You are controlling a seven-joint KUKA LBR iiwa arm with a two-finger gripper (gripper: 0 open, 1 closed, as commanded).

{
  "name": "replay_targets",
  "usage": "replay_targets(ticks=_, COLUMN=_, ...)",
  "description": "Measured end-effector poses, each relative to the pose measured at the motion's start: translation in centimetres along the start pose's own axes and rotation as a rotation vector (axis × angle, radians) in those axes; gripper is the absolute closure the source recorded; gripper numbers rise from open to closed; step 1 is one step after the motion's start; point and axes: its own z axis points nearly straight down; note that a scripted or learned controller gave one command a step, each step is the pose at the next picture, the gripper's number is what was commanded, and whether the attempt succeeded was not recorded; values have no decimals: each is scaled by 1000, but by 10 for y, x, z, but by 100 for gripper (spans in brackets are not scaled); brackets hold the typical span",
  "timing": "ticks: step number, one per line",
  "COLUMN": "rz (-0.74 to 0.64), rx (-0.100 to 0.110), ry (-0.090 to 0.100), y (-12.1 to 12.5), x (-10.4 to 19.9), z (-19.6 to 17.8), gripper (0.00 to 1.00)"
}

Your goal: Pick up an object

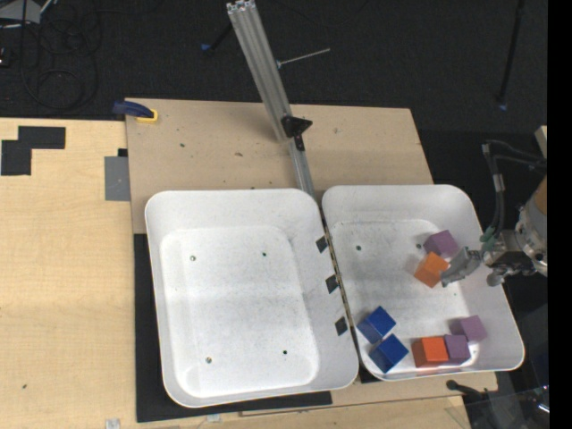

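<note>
1. Front row, right bin (pixel 500 365), near rim: two blue blocks (pixel 382 336) touching each other, then an orange block (pixel 433 350) with a purple block (pixel 457 348) just beside it, and a second purple block (pixel 470 328) slightly behind. All are small cubes with matte faces and crisp edges.
2. Handling, judged: each block looks rigid, light and not fragile, probably foam or painted wood. Flat parallel faces offer the natural hold; the tightly packed front row leaves little room for fingers between neighbours.
3. Mid bin: an orange cube (pixel 432 269), tilted, touching a purple cube (pixel 440 242) behind it. This pair stands well apart from the front row and is the likeliest object of the pick.
4. Pincer (pixel 461 266), grey metal, reaching in from the right, its tip just beside the orange cube. Whether it is wide, narrow or holding anything cannot be told at this size.
5. Left bin (pixel 170 231): shallow white plastic, rounded corners, speckled floor.
6. Black clips (pixel 330 282) along the seam between the bins.
7. Far: pale wooden surface (pixel 206 146); a slanted aluminium rail (pixel 264 65) rising behind the bins.
</note>
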Motion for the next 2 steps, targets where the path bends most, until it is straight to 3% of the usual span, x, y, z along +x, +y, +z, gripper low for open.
replay_targets(ticks=2, rz=2, rx=2, ry=2, y=3, x=4, z=123, gripper=0)
